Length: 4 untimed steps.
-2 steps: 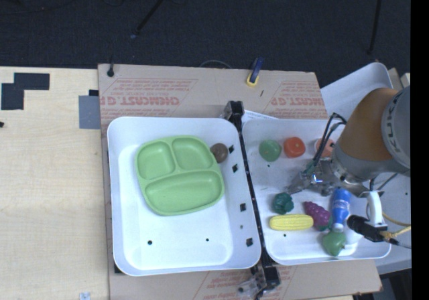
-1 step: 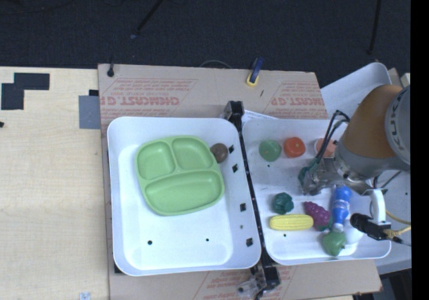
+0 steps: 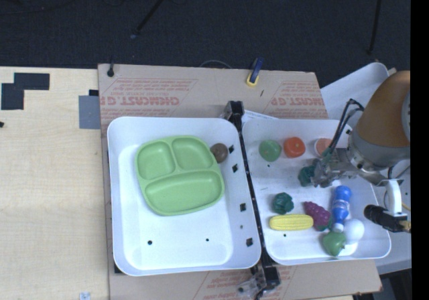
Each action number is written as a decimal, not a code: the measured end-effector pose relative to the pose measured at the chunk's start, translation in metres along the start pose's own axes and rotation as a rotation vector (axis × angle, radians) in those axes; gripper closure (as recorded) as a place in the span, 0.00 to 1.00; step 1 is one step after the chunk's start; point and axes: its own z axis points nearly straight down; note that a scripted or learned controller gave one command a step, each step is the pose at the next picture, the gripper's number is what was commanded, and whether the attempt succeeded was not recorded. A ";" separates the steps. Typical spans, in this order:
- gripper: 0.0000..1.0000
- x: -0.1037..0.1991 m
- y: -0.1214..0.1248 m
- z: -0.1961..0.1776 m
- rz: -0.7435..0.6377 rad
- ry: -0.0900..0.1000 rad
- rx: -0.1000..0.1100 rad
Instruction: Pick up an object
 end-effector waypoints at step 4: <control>1.00 0.096 0.027 -0.079 -0.011 0.002 0.004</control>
